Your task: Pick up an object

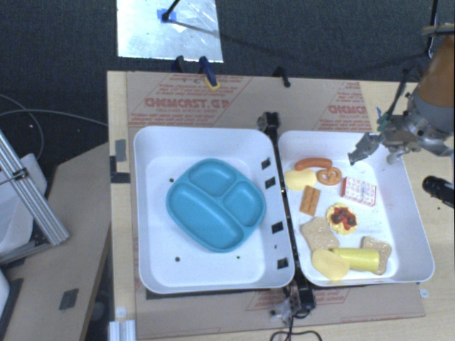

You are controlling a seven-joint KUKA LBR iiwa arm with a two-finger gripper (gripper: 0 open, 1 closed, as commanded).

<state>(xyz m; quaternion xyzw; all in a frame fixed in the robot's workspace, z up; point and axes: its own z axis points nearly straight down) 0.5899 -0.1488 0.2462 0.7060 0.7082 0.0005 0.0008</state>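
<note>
One target: choose the sausage (313, 164), nearest the hand, in the right bin (411, 212).
Hand (375, 146): you cannot tell its opening; nothing visibly held.
Approach: descend straight, avoiding the pretzel (329, 177).

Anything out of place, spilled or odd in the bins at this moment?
Nothing spilled or damaged. The toy food sits crowded in the right bin, with the yellow cylinder lying across a bread slice. The blue divided plate sits skewed in the left bin, bearing no food. The gripper hangs above the right bin's far edge.
</note>
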